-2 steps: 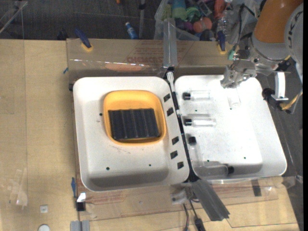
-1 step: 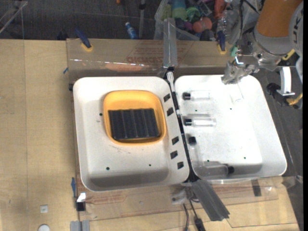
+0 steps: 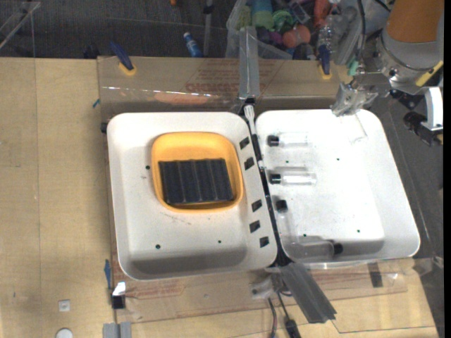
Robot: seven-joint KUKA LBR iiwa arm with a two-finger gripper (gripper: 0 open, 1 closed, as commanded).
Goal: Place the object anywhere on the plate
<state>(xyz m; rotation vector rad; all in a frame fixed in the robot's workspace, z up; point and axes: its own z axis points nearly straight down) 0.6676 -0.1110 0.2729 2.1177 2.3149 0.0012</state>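
**A:** What carries it all?

**B:** A tan bench (image 3: pixel 49 189). Two white bins sit side by side on it, touching along the middle. Behind the bench's far edge the room is dark, with a clear box (image 3: pixel 296 5) of coloured toys.

**A:** And the arm?

**B:** The arm (image 3: pixel 416 13) comes in at the far right corner, with its orange band at the top of the view.

**A:** What is in the left bin (image 3: pixel 130 189)?

**B:** An orange plate (image 3: pixel 194 143), lying toward the bin's far edge and a little toward its right edge. The black block (image 3: pixel 196 182) lies flat on the plate, inside its rim and toward the plate's near edge.

**A:** Which way does the block point?

**B:** Its long axis runs left to right, nearly parallel to the bin's near edge. Its ridges run across that, from near to far.

**A:** And the right bin (image 3: pixel 373 189)?

**B:** Three clear tubes with black caps. Two (image 3: pixel 289 140) lie by the bin's left edge and one (image 3: pixel 317 246) lies at its near edge. All three lie left to right.

**A:** Where is the gripper (image 3: pixel 349 101)?

**B:** Over the right bin's far edge, near the middle of that edge. The block is well apart from it, a whole bin away to the left and nearer the camera. Nothing shows in its grasp, and I cannot tell whether it is spread or closed.
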